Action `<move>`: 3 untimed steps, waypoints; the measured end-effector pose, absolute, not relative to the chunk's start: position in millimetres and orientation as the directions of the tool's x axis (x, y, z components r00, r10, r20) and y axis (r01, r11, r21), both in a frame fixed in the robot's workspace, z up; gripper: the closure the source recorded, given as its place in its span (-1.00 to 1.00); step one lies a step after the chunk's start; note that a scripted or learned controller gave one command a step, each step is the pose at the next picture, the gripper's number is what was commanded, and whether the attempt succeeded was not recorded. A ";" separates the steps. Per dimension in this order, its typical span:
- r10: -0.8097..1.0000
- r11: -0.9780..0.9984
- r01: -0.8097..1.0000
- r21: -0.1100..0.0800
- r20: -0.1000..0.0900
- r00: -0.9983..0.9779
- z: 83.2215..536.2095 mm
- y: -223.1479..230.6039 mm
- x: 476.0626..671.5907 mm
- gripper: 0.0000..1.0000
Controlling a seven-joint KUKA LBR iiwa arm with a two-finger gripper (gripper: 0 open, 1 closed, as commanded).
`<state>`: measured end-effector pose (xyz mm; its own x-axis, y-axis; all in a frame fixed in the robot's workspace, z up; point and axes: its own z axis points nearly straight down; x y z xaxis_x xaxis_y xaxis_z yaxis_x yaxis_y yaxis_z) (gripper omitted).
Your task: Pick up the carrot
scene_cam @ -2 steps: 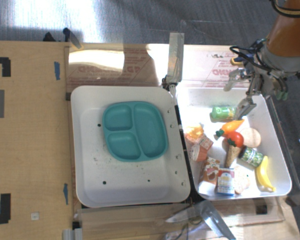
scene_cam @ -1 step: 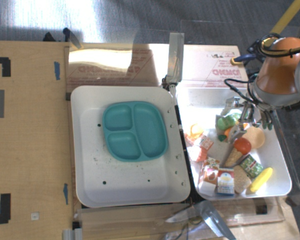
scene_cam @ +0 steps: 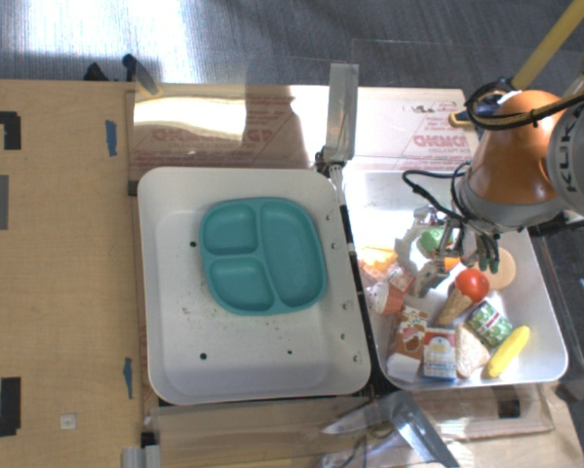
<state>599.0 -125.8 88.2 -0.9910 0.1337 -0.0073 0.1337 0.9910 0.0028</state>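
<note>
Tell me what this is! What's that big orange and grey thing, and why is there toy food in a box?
The orange and grey thing is a robot arm, reaching in from the right. At its tip is a pincer, its way of grabbing things. One camera looks down from above the bench, at a slant.

Below it sit two shallow white bins. The left bin has a teal plate with three sections. The right bin holds a heap of toy food: a red tomato, a yellow banana, small packets and an orange piece near its left side, perhaps the carrot it should pick up.

The pincer hangs over the heap. I cannot tell whether it has caught anything.
</note>
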 end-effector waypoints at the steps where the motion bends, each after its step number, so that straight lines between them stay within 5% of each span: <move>1: 0.134 0.991 0.134 0.001 -0.018 -0.991 101.9 -126.9 602.1 1.00; 2: 0.009 1.000 0.009 -0.004 -0.019 -1.000 283.3 -142.5 561.4 1.00; 3: -0.157 0.988 -0.157 -0.004 -0.008 -0.988 285.9 -215.3 561.3 1.00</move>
<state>561.3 -215.3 285.9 -0.9876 -0.1566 -0.0084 -0.1565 0.9877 -0.0044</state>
